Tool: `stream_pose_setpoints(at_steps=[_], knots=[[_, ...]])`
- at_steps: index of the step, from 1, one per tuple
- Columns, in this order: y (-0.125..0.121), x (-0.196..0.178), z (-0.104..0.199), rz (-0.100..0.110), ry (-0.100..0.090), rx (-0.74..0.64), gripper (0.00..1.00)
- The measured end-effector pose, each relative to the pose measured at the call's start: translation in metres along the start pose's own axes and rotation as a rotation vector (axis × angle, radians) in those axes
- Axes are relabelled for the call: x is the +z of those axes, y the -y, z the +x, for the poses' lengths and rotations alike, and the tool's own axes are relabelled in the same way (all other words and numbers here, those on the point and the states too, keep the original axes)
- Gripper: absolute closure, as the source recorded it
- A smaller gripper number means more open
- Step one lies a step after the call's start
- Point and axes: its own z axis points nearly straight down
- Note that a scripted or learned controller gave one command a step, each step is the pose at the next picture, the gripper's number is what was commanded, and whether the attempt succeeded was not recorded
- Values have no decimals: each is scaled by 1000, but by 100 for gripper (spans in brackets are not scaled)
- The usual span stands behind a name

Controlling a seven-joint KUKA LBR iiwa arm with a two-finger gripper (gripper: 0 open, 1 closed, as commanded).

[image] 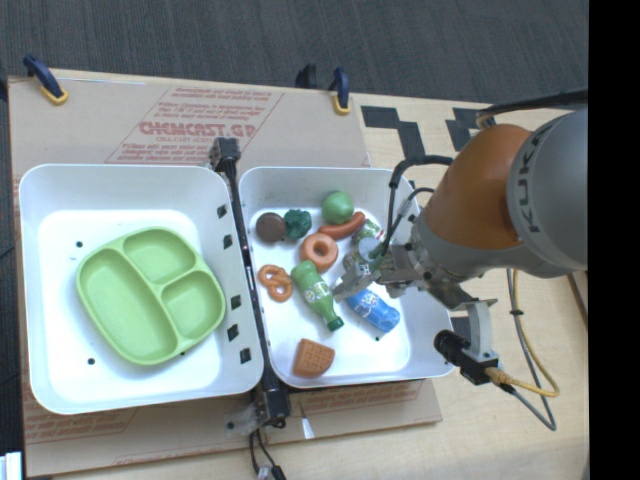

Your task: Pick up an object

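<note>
The gripper (pixel 362 268) sits low in the right bin (pixel 300 183), among crowded toys; whether its jaws are spread or pinching anything cannot be told. Candidates lie close by: a blue can (pixel 376 311) just below it, a green bottle (pixel 317 295) to its left, a donut (pixel 320 249) above-left. With items this packed, the arm risks nudging 2 neighbours together and closing on none.

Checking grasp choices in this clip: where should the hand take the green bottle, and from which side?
Likely across the green bottle's mid-body, from straight above. It lies flat on the right bin's floor, on a diagonal, so the fingers should straddle its narrow width. The pretzel crowds its upper end.
</note>
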Motion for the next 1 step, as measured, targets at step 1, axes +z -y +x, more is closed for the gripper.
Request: stream_pose_setpoints(at_steps=[1], knots=[[5, 87, -8, -8, 1, -3, 0]])
